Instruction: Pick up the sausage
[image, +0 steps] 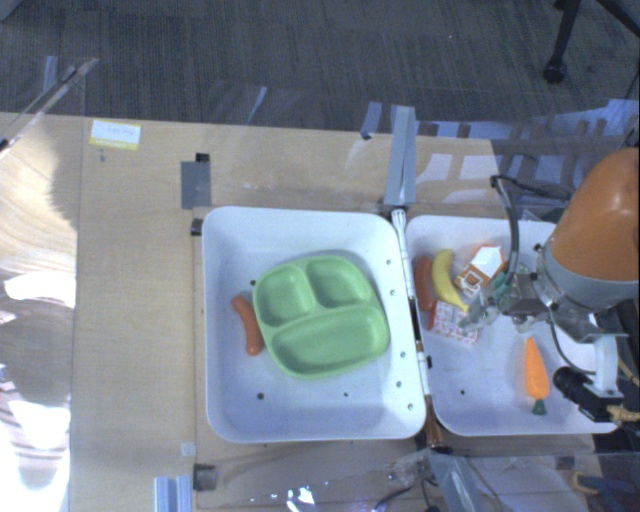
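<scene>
We see a sausage lying in the left bin, just left of the green divided plate and touching its rim. A second sausage lies in the right bin along its left wall, beside a banana. The gripper hovers over small packets in the right bin; we cannot tell how its claw stands. A carrot lies nearer, to the right.
</scene>
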